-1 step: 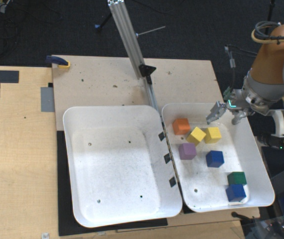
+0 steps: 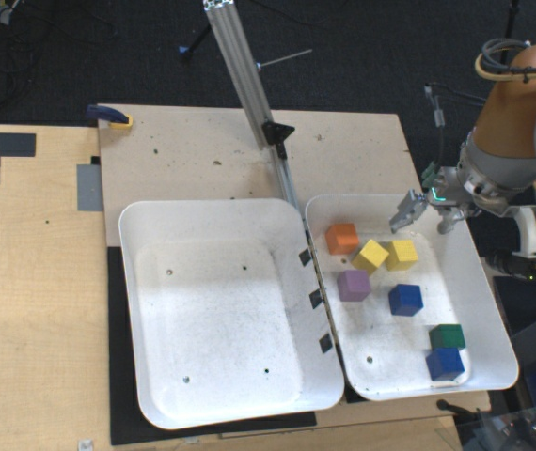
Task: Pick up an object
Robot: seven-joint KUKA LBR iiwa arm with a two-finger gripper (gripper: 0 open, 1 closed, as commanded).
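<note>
The grey two-finger gripper (image 2: pixel 428 213) hovers over the right white bin's (image 2: pixel 494 346) far edge, fingers spread wide with nothing between them. Just beneath and left sit the orange cube (image 2: pixel 342 238), two yellow cubes (image 2: pixel 387 254) touching, a purple cube (image 2: pixel 353 285) and a blue cube (image 2: pixel 405 300).

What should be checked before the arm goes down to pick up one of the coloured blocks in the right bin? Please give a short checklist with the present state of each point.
1. Blocks lie in the right white plastic bin: ok.
2. Two-finger gripper holds nothing: ok, its fingers are spread with no block between them.
3. Gripper is over the right bin: ok, above its far edge.
4. Small orange block stands free: ok.
5. Two small yellow blocks stand apart: not ok, they touch.
6. Small green block and the small blue block near it stand apart: cannot tell.
</note>
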